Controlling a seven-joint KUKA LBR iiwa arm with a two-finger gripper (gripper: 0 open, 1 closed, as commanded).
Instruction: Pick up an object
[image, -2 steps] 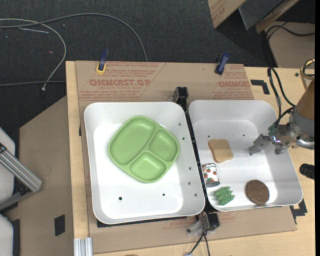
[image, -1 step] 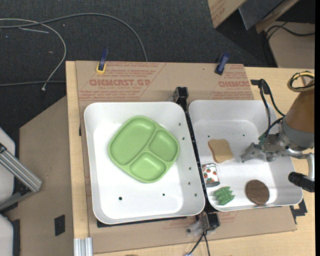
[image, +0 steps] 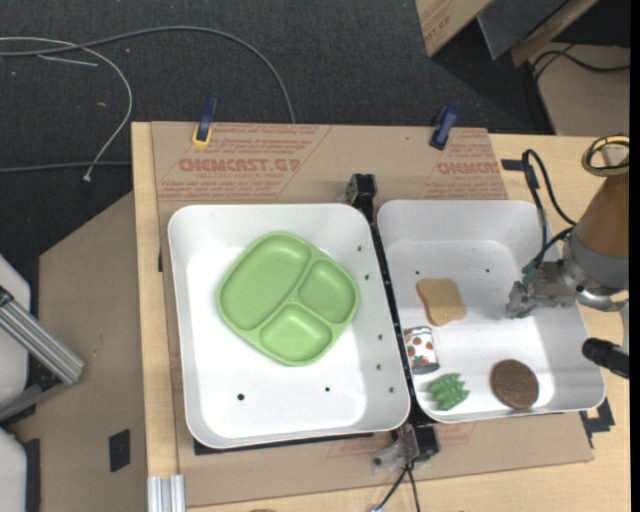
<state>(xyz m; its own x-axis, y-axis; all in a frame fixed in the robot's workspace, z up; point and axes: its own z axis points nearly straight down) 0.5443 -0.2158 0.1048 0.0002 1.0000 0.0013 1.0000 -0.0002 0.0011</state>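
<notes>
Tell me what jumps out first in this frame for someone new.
The green divided plate dominates, lying at a slant in the middle of the left bin. The right bin holds four small things: a tan bread slice, a small printed can by the left wall, a green veggie piece and a brown round patty near the front. The gripper reaches in at that bin's right side.

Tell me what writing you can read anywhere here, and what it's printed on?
"CHEMCAST GP": red print on the board behind the left bin.
The same red print behind the right bin: too faint to read.
Small can: label too small to read.
</notes>
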